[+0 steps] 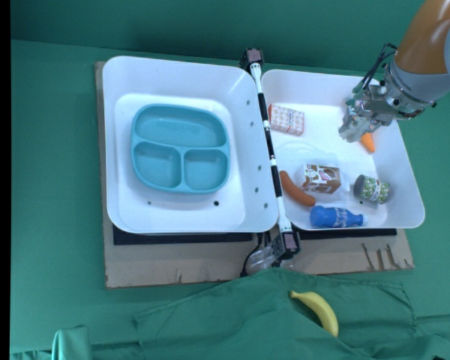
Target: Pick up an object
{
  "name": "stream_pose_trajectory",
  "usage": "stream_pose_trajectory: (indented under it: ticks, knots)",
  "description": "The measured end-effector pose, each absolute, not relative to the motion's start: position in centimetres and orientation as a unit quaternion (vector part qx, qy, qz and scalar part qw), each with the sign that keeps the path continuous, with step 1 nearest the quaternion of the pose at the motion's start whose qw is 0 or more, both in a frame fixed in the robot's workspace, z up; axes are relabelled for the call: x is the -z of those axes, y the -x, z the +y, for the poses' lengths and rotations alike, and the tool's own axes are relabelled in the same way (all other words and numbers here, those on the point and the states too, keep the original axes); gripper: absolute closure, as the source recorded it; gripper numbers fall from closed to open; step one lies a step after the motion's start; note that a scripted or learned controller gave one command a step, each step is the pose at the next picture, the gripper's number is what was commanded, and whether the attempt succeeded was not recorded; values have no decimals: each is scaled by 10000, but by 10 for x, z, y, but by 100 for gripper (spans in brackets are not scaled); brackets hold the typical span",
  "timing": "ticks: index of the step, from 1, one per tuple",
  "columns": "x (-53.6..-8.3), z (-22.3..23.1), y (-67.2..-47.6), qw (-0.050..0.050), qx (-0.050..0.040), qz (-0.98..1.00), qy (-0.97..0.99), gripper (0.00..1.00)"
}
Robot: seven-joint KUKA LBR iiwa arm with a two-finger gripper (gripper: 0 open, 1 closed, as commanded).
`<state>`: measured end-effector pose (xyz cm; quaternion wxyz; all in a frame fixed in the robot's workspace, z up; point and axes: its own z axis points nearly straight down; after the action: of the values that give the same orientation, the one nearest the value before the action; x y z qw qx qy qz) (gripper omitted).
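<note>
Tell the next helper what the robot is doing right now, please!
Hand: low in the right bin, next to the small carrot. Nothing seen between its fingers, and I can't tell if they are open or shut.
Also in the right bin: red patterned box, sausage, brown carton, green can, blue bottle.
Left bin: teal divided plate.
Banana lies on the green cloth outside.
Done: nothing lifted yet.
Left: grab something and raise it.
</note>
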<state>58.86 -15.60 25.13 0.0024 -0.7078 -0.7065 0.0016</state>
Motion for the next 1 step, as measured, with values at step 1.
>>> stream_pose_trajectory:
  ticks: [1]
  knots:
    - [-257,-158,-590,-19,8,-7059,7083,0]
